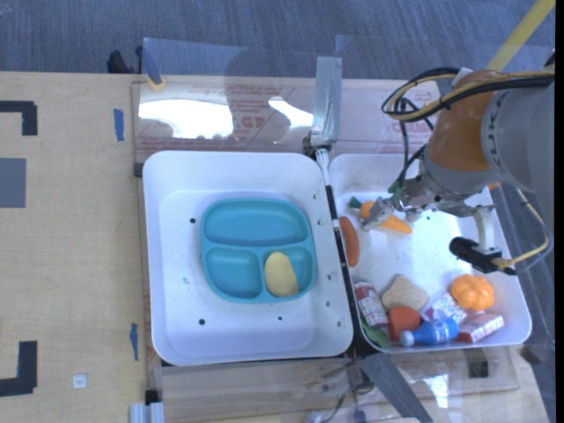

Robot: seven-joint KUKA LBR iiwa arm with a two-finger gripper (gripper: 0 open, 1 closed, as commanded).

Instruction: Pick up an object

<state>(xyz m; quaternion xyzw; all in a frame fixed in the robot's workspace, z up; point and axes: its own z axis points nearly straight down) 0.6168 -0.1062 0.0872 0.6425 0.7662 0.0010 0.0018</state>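
**Bin Contents and Gripper Position**

Two white bins sit on the desk (62, 263). The left bin (167, 236) holds one teal divided tray (251, 227) carrying one yellow potato-shaped item (281, 274). In the right bin (515, 311), the gripper (381, 212) hangs over one toy carrot (397, 226); fingers state: cannot tell (view too small). One red sausage-shaped item (351, 241), one orange pumpkin (472, 293) and one blue bottle (432, 332) lie nearby.

Single fixed cam above bench (62, 236), slanted down, mid-range; both bins (167, 263) in frame.
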